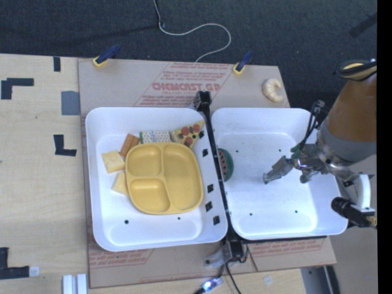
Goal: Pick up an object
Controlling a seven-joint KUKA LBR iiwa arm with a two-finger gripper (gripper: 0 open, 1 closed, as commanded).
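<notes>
Overhead, light wooden table (37, 182) carries brown cardboard sheet (177, 87) under two shallow white bins. Left bin (98, 213) holds yellow divided plastic plate (164, 177) over crackers and toy food pieces. Right bin (275, 219) has round watermelon-slice toy (226, 164) at its left wall. End effector (274, 173) low over right bin's middle; finger spread cannot be judged, nothing seen between them. Dark carpet (294, 17) beyond table.
</notes>
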